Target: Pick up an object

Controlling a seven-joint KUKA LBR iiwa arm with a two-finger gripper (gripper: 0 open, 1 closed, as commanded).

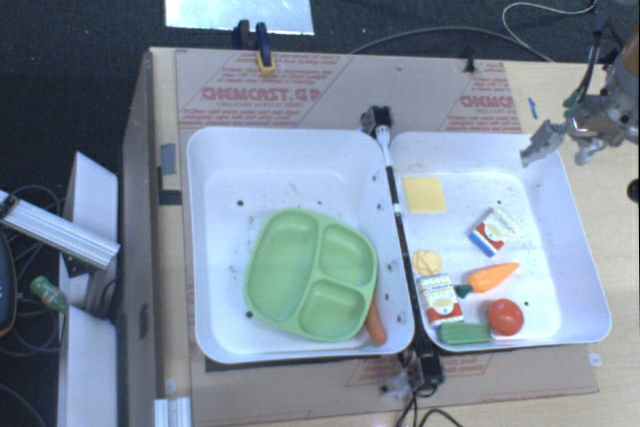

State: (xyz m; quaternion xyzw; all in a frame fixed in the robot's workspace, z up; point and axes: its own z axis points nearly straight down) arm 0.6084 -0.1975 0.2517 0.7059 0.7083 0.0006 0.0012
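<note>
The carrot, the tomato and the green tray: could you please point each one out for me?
carrot (493, 275), camera view, middle of its orange body.
tomato (506, 316), camera view, centre of its red top.
green tray (262, 267), camera view, left compartment floor.

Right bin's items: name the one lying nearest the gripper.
The yellow square, flat at the bin's far end; the gripper hovers over that bin's far right rim, and the other items lie nearer the camera.

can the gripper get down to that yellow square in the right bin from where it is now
Probably yes. The gripper hangs over the right bin's upper right rim, and the yellow square lies flat and alone, apart from the other items, with bare bin floor between them.
</note>
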